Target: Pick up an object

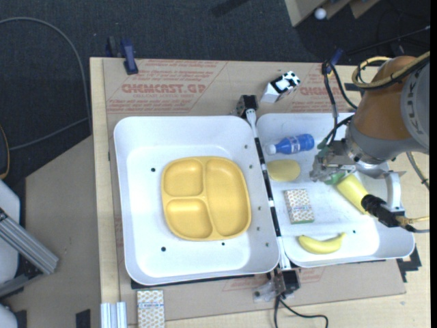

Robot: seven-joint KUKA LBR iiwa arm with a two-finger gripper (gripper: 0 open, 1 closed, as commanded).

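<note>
1. Bench [102,115]: cardboard-topped, red print at far edge, carries two white bins side by side.
2. Left bin [136,183]: holds yellow divided plate [205,198], three compartments, roughly centred.
3. Right bin [300,125]: holds all small items + arm's working end.
4. Arm [386,115]: grey w/ orange band, enters from right, over right bin's far-right part.
5. Gripper [329,171]: low in right bin, btwn blue bottle and yellow-green tube. Finger opening: can't tell, body hides it; nothing seen gripped.
6. Blue bottle [292,144]: lying on side, white cap toward left bin, far end of right bin.
7. Yellow-green tube [354,190]: black end, lies just right of gripper.
8. Banana [321,243]: near edge of right bin.
9. Pale yellow lemon-like obj [284,170]: just left of gripper.
10. Patterned packet [299,205]: mid-bin, flat.
</note>
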